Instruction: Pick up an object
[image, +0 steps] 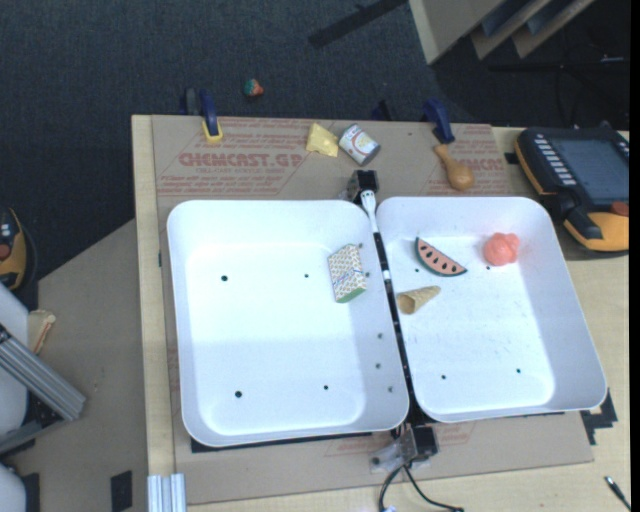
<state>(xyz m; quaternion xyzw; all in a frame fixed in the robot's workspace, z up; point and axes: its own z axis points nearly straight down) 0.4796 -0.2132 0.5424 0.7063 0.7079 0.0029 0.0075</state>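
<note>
We count two white bins side by side on the desk (150, 300), and four loose things in them.

The left bin (200, 330) holds one thing, a small patterned carton (347, 273). It lies close to the bin's right wall in the far half. Its long axis runs from the far side toward the near side, with the near end leaning slightly to the right of the view.

The right bin (520, 350) holds three things, all in its far half:
- One watermelon slice (440, 258) lies with its long axis slanting from far-left down to near-right and its dark rind along the lower edge.
- One tan cone (418, 297) lies just below the slice, near the bin's left wall. Its long axis is nearly level across the view, and we think the narrow end points right.
- One round pink piece (502, 248) sits to the right of the slice, apart from it; it has no clear long axis.

Beyond the bins, on the bare desk, we see one yellow wedge (322, 140), one small box (359, 144) just beside it, and one brown pear-shaped piece (455, 170). Two blue clamps (209, 110) grip the far edge.

We cannot tell the state of the hand or the arm's pose.
</note>
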